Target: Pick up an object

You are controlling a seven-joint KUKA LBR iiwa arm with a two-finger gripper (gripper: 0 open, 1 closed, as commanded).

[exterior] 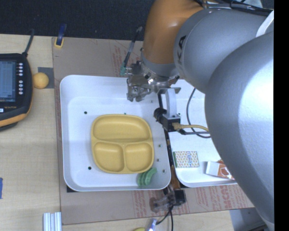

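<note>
A yellow three-compartment plate lies in the middle of the left white bin. A small green object rests at that bin's near right corner, beside the plate. In the right bin sit a small patterned packet and a white-and-orange carton. My gripper hangs over the far right part of the left bin, above and behind the plate, with nothing seen in it. The big grey arm hides most of the right bin.
A black and orange teach pendant lies on the bench at the left, with a yellow ball beside it. A blue clip sits at the cardboard's far edge. Cables and a small connector lie in front of the bins.
</note>
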